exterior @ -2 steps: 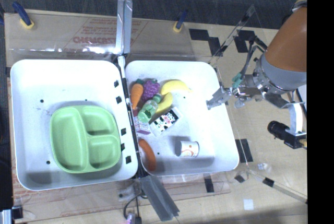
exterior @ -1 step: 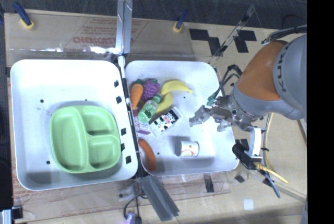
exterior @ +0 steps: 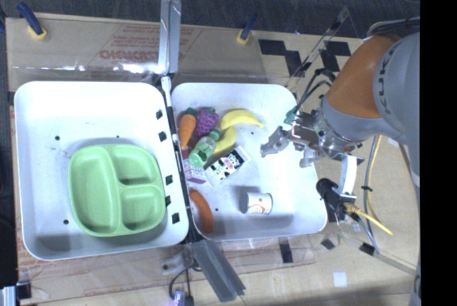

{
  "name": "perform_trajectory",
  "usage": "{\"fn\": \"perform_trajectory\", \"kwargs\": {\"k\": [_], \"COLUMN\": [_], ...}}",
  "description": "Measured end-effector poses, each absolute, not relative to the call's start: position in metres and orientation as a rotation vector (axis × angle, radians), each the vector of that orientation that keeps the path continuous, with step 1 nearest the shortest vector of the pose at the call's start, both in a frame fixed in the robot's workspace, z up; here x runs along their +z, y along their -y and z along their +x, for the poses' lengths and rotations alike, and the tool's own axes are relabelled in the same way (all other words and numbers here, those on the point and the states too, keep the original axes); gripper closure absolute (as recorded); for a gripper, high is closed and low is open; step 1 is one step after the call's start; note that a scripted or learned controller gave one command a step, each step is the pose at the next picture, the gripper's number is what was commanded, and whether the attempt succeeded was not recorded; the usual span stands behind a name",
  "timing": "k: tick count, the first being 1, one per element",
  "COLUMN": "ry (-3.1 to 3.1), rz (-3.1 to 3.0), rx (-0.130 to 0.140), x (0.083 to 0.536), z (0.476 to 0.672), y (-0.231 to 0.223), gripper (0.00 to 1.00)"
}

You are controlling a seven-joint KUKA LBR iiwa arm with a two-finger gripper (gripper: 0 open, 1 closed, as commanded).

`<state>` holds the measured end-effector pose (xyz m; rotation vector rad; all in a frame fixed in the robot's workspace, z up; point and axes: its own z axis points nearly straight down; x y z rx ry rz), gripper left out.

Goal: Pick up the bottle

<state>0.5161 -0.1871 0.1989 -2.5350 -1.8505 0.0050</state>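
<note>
Green bottle [exterior: 203, 152] near right bin's [exterior: 285, 219] left wall, ungrasped. Gripper [exterior: 285, 148] near right rim, jaws spread, empty. Approach step; next: travel left, descend.

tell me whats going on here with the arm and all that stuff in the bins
A grey and orange robot arm reaches in from the right over the right bin, its gripper hanging above bare bin floor with nothing between its fingers. The green bottle it is meant to pick up lies to the gripper's left, in a pile with a carrot, grapes and a banana. A small cup lies nearer the front. The left bin holds a green divided tray.
</note>
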Motion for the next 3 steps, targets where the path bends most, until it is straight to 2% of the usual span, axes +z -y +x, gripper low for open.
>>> {"fn": "perform_trajectory", "kwargs": {"k": [1, 2, 3], "ry": [1.222, 1.229, 1.217], "rz": [-2.890, -2.882, -2.892], "rx": [0.004, 0.008, 0.004], "x": [0.107, 0.116, 0.229], "z": [0.513, 0.513, 0.550], "y": [0.172, 0.171, 0.161], "gripper": [0.00, 1.00, 1.00]}}
